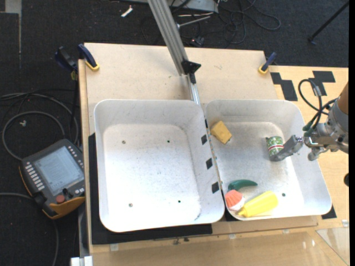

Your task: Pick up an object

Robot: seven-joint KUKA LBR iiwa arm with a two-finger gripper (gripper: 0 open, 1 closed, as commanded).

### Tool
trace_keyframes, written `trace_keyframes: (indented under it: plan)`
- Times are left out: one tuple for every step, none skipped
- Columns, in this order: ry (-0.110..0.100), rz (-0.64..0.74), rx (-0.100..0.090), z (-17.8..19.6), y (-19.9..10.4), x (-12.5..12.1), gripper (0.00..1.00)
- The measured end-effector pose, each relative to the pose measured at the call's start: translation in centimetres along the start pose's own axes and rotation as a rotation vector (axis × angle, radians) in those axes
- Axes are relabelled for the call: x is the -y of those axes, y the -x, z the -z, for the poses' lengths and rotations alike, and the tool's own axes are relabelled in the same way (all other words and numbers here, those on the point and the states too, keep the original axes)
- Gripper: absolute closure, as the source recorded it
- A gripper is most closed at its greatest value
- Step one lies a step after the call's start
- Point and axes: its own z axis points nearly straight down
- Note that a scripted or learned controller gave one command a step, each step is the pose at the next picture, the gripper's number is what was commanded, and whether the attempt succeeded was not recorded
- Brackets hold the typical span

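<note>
The hand (300, 146) is over the right bin (310, 173), its two fingers spread open. One finger touches a small green and white can (274, 145). Farther off lie a yellow sponge (221, 132), a green thing (242, 185) and a yellow toy (258, 204).

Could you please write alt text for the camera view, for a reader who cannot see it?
A robot gripper reaches from the right into the right bin, beside a small green-and-white can. That bin also holds a tan sponge, a yellow object and a green piece.
</note>
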Motion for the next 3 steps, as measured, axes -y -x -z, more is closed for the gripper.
trace_keyframes:
  plan:
    - [0.005,-0.001,0.001,0.2,0.0,-0.1,0.0]
    - [0.0,-0.001,0.0,-5.5,-0.9,-0.7,0.0]
    - [-0.002,-0.003,-0.001,-11.9,-1.0,-0.6,0.0]
